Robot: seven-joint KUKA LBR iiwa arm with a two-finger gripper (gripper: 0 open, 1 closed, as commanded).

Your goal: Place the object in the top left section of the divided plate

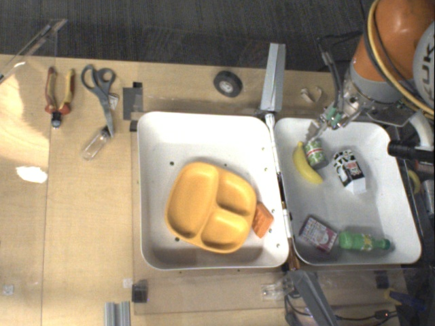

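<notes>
A yellow divided plate (211, 206) lies in the left bin (156, 141), tilted a little. My gripper (331, 119) hangs over the far left part of the right bin (401, 202), just above and to the right of a small green and white can (314, 152). The can stands against a yellow banana (306, 167). Whether the gripper touches the can is unclear. An orange block (262, 220) rests against the plate's right edge.
The right bin also holds a black and white packet (349, 168), a purple box (317, 233) and a green bottle (363, 242). Scissors (102, 90), pliers (58, 94) and a tape roll (228, 83) lie on the bench behind the bins.
</notes>
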